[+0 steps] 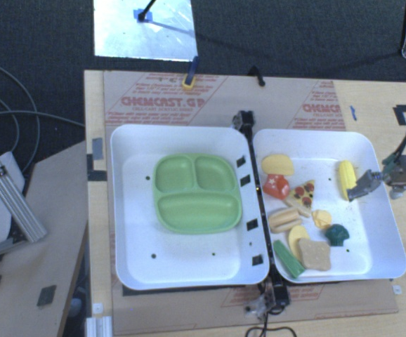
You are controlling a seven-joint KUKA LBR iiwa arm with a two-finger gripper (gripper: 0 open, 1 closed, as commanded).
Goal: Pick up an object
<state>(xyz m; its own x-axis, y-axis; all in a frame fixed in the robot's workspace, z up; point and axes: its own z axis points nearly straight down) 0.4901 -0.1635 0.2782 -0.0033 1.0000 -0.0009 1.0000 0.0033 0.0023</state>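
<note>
While the pincer [364, 184] is hovering at the right bin's [382, 258] right edge, its grip unreadable, the toy corn cob [346, 177] is lying just beside it; light, stiff and likely slippery, it is inviting a mid-length hold.

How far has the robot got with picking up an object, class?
Done: the claw has reached the right bin, beside the corn cob. In hand: nothing visible between its fingers. Left: gripping and lifting; the toy foods, such as the hot dog, lie in the bin.
</note>
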